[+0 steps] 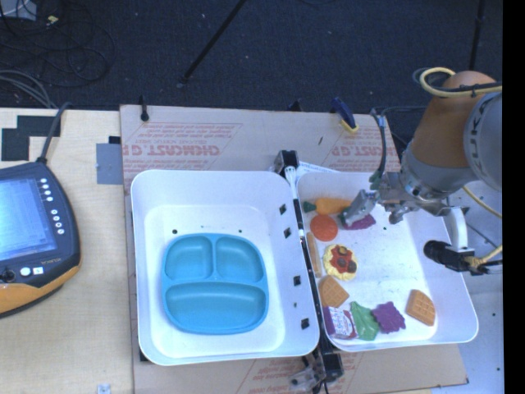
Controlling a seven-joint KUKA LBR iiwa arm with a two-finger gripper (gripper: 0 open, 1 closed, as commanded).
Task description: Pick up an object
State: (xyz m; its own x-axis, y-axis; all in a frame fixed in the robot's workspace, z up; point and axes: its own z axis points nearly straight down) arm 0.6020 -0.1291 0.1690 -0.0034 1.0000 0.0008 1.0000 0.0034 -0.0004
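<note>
I have the gripper (361, 209) down over a purple toy (363, 221) — jaw state unclear — next, lift to check.

Bright, even overhead light on white bins (217, 189), dim dark background, slightly soft focus.

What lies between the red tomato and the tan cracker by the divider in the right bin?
The round yellow pizza toy lies between tomato and cracker, in the camera view.

Cardboard sheet (184, 142): upside-down print, perhaps "CHEMCRAFT".
</note>
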